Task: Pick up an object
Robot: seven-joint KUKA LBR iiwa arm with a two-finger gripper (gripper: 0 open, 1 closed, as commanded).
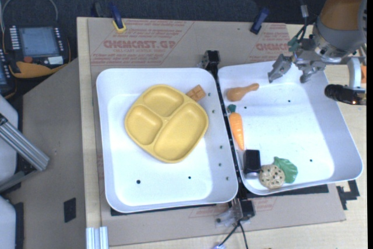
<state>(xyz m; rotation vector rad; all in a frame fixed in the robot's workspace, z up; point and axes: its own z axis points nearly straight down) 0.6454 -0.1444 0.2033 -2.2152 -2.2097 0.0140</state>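
Fingers (280,69) spread apart, nothing between them, above far edge of right bin (326,143). Drumstick toy (242,91) lies just beside them, near carrot (236,130). Cookie (269,176), green leaf (287,168), black block (252,160) at near edge. Yellow divided plate (166,123) in left bin (116,143). Bench (169,44) board reads "CHEMCAST GP".

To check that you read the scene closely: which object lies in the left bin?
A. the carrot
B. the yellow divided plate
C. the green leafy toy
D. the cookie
B: the yellow divided plate rests inside the left bin, while the carrot, cookie and green leafy toy all lie in the right bin.
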